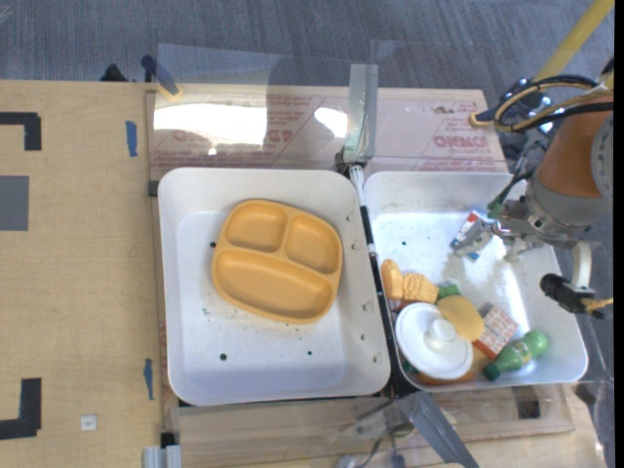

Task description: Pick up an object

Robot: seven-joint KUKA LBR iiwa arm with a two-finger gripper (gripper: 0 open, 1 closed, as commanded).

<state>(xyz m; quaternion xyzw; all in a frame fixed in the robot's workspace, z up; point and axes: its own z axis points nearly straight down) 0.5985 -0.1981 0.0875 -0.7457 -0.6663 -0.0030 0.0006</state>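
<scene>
Overhead, at a slant, two shallow white plastic bins sit side by side with rounded corners and speckled floors. My gripper (485,234) hangs over the right bin (419,224), toward its far half, below my grey wrist and its orange band. Whether my jaws are spread or pressed together I cannot tell; a small blue, white and red thing shows at their tip, too blurred to name or to call held.

All the loose things crowd the near end of the right bin. A round white lid (434,339) with a knob on top sits over an orange rim. Touching its far side lies a ridged yellow-orange piece (407,286), waffle-like in texture. A smooth, domed yellow piece (460,316) overlaps the lid's right edge. Just right of that is a flat red-and-white checked packet (496,330), and nearest the bin's corner a glossy green bottle (515,353) lies on its side.

The left bin (185,291) holds a matte orange tray (278,258), an oval divided into three compartments.
</scene>
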